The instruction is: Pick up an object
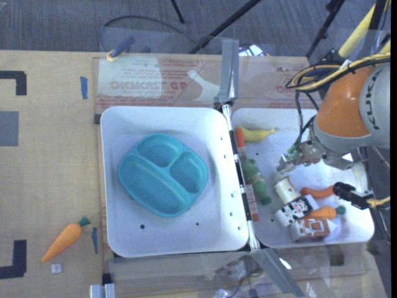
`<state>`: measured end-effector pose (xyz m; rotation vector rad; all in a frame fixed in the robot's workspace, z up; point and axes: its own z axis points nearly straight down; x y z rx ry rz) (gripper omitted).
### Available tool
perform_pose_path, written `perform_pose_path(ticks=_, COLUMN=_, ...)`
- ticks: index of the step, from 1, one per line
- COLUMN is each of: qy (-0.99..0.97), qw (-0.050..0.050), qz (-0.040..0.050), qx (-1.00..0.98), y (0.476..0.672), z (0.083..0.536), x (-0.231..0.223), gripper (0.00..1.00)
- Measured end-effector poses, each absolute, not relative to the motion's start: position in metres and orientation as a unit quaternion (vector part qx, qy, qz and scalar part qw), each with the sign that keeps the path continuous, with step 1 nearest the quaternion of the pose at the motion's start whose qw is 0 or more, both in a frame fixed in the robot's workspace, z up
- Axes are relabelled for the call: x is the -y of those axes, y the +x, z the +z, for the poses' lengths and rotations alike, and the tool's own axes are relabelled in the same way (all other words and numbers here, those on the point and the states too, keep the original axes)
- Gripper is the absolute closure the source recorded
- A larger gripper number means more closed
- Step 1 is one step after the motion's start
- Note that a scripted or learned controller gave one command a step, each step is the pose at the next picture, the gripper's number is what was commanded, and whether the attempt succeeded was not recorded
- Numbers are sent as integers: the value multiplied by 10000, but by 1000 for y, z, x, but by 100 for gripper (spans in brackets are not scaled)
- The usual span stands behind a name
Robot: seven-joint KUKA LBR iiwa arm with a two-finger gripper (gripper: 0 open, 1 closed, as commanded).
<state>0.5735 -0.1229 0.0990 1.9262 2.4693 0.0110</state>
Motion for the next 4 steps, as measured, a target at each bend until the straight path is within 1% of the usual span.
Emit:
perform_pose_path(ticks=1, qy=6150, qw=47, qz=34, qx=-7885, y=573, z=99, x=123, gripper=0)
perform_pose_path(ticks=2, qy=5738, qw=61, qz=14, qx=-8190, y=536, z=89, x=111, gripper=0)
perform_pose_path(ticks=3, qy=5752, qw=63, qz=32, qx=-8180, y=537, z=99, x=112, gripper=100)
perform_pose_path(ticks=4, qy=5914, qw=9, qz=7, qx=-8064, y=534, z=224, x=34, gripper=100)
